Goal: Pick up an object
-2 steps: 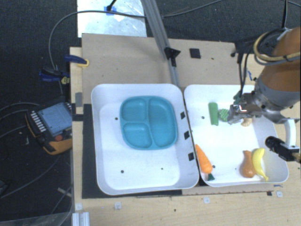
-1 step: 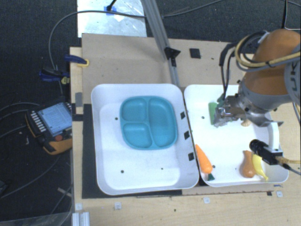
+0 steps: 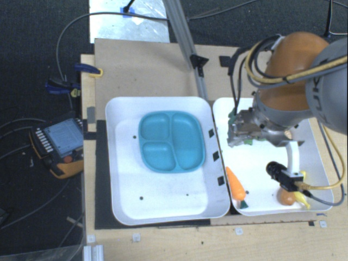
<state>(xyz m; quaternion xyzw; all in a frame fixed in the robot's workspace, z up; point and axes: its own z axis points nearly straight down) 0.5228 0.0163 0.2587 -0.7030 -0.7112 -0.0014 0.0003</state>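
Two white bins are seen on the worktop; a blue divided plate is held in the left bin; a carrot lies at the right bin's seven o'clock; the tool hangs at ten o'clock, its state undeterminable.

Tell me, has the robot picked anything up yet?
Not yet, as far as I can see. The pincer sits low over the right bin, with something green at its tip. The carrot lies untouched at the bin's left edge. The blue plate sits in the left bin. Grabbing and lifting are left.
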